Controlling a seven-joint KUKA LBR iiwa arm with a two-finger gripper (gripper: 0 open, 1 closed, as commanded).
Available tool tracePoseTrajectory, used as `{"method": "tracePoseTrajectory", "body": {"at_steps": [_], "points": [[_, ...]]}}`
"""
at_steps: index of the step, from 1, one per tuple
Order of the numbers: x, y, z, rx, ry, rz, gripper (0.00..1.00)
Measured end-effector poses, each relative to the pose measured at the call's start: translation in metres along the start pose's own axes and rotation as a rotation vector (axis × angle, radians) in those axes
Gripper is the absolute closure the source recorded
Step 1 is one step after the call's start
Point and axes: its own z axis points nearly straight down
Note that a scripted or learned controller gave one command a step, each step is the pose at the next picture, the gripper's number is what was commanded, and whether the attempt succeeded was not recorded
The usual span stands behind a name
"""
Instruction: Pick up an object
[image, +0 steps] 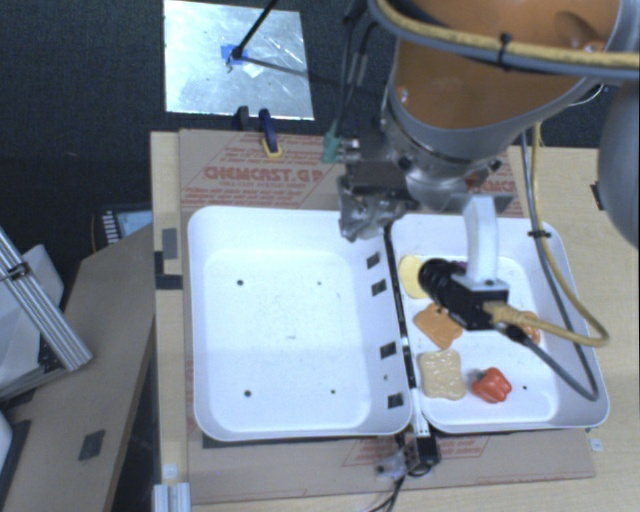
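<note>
Below my pincer runs the far rim where the two white bins meet; whether it is open or shut I cannot tell, and I see nothing in its hold. Beside it, toward the view's left, lies the left bin. On the other side, the right bin holds four things. Nearest my pincer is a yellow disc. Past that lies an orange slab, then a cream block. Farthest, just beside the block, sits a red piece.
</note>
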Motion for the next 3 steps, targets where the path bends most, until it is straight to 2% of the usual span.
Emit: {"method": "tracePoseTrajectory", "body": {"at_steps": [1,2,3], "points": [[0.048,0.033,-0.032,-0.002,0.000,0.003,1.00],[0.045,0.101,-0.052,-0.003,-0.002,0.011,1.00],[-0.029,0.042,0.075,0.018,-0.009,0.016,1.00]]}}
